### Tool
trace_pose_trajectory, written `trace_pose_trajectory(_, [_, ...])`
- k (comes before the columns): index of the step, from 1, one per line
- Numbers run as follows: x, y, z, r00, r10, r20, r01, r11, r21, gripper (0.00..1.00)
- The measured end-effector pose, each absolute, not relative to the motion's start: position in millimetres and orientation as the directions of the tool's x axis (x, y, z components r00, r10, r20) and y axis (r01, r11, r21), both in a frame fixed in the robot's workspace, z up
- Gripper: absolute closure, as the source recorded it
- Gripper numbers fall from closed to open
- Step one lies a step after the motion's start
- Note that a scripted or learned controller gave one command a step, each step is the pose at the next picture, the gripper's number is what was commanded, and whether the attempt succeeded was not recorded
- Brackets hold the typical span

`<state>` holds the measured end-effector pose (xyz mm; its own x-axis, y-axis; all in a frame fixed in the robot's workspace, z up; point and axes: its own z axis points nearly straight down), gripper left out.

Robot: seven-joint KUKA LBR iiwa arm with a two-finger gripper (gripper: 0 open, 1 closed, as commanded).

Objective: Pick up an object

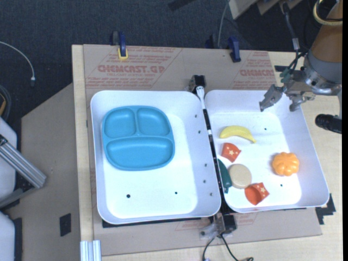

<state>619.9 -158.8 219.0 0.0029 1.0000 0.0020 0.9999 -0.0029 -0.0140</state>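
Nearest us in the right bin (312, 145), a red block (256, 192) looks light, rigid and easy to pinch across its flat sides, while the end effector (281, 102) hovers spread and empty above the banana (237, 134).

Arm enters from right, wrist angled down, gripper (281, 103) fingers spread apart, holding nothing

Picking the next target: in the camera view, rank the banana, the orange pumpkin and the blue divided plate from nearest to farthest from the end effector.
From the end effector, at the right bin's far edge:
1. Banana, right bin, far half.
2. Orange pumpkin, right bin, right side.
3. Blue divided plate, left bin.
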Motion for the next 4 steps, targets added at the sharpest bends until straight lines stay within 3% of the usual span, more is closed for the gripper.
trace_pose_trajectory(1, [622.7, -158, 228, 0.000, 1.000, 0.000, 1.000, 0.000, 0.001, 0.00])
trace_pose_trajectory(2, [612.8, -154, 171, 0.000, 1.000, 0.002, 1.000, 0.000, -0.007, 0.00])
trace_pose_trajectory(3, [617.7, -149, 127, -0.002, 1.000, 0.001, 1.000, 0.002, -0.004, 0.00])
trace_pose_trajectory(4, [624.0, -149, 91, 0.001, 1.000, -0.003, 1.000, -0.001, 0.020, 0.00])
